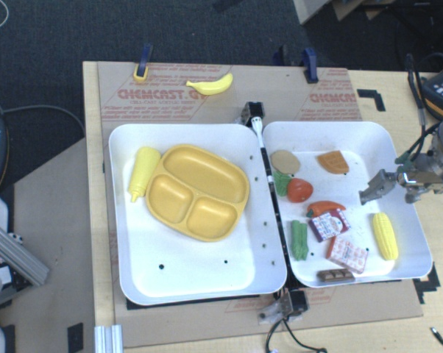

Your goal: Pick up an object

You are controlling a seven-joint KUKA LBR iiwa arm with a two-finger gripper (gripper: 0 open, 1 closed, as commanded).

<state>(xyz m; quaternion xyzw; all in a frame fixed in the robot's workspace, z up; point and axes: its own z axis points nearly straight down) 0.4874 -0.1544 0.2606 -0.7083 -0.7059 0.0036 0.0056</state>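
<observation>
Camera view showed my pincer [374, 190] hovering over the right bin [369, 134], its grip unclear to me. Beside it lay the corn cob [384, 235]; tomato [300, 190] nearby. Left bin [207, 282] held a yellow tray [198, 192].

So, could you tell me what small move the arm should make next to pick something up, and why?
Probably a short shift down-frame and a little left, to bring the gripper over the corn cob. The gripper sits near the right bin's right wall with nothing visibly between its fingers, and the corn lies closest, apart from the crowded items nearer the bin's middle.
</observation>
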